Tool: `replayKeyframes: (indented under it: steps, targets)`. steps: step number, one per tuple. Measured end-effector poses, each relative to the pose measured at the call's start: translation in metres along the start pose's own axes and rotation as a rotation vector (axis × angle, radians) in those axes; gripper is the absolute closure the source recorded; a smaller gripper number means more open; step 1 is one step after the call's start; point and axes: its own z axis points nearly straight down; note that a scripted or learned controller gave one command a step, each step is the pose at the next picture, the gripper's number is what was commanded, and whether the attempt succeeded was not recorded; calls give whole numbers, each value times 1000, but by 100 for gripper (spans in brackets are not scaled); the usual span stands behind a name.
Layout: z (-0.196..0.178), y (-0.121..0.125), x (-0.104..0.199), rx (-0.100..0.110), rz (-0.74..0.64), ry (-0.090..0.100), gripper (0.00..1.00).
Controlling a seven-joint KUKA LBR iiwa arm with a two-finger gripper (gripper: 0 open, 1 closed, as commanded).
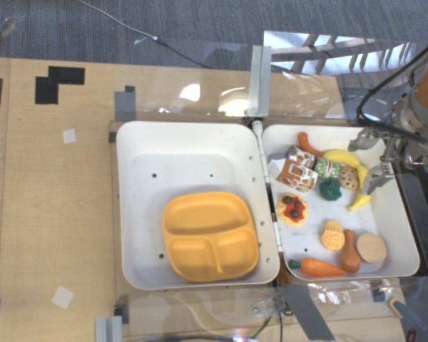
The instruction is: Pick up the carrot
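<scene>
Overhead, slanted, both bins in frame. Left bin (139,191): a yellow tray (210,235), three compartments, lying toward the near side. Right bin (406,255): crowded with toy food. Carrot (321,267) flat along the near wall, close to the near-left corner, green end left, tip pointing right, touching or nearly touching a brown drumstick (351,251). Just behind: waffle (332,236) and a round tan disc (372,248). Farther back: pizza slice (292,208), carton (299,169), green piece (330,189), banana (348,159), sausage (307,144). Gripper (376,164) over the bin's far right side, near the banana's end, fingers spread apart, nothing between them. Well apart from the carrot, across the bin. Grasp not yet begun, by the look of it. Risks, judged from the layout: carrot hugging the near wall, so one finger likely to strike the rim or find no room to drop behind it; drumstick close enough to get pinched along with the tip or shoved aside; tapered, smooth shape apt to squirt out if closed on near the thin end; descent from the present spot apt to catch the banana instead.
</scene>
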Motion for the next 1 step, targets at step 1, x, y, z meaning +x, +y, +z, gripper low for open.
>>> replayKeyframes:
  steps: [1]
  targets:
    - [133,23,34,-5,-94,10,0]
